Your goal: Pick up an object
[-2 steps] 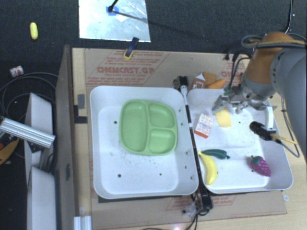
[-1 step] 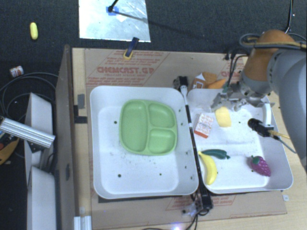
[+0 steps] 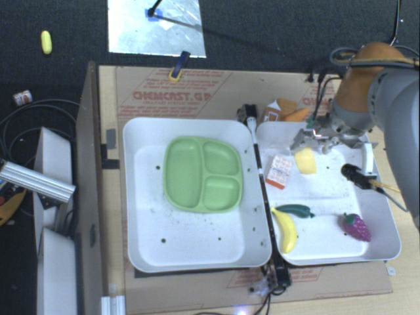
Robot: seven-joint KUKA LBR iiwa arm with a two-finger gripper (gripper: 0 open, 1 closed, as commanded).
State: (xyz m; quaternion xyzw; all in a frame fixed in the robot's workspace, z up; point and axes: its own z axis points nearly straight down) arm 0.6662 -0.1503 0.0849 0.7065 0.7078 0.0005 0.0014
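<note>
Gripper [image 3: 316, 142] hangs over the far part of the right bin [image 3: 328, 192], close to the bin's far edge. Whether it is open or closed cannot be told from this view, and nothing is seen held in it.

A yellow block [image 3: 305, 161] lies on the bin floor just beside the gripper, on its near side; contact between the two cannot be confirmed. A white-and-red packet [image 3: 280, 171] lies near the block, towards the bin's left edge. A dark green pepper [image 3: 293, 210] lies further towards the near edge, with a banana [image 3: 285, 230] just beside it in the near left corner. A bunch of purple grapes [image 3: 355, 226] sits towards the near right corner, well apart from the banana.

The left bin [image 3: 151, 231] carries a green divided plate [image 3: 201, 174], lying flat near its middle.
</note>
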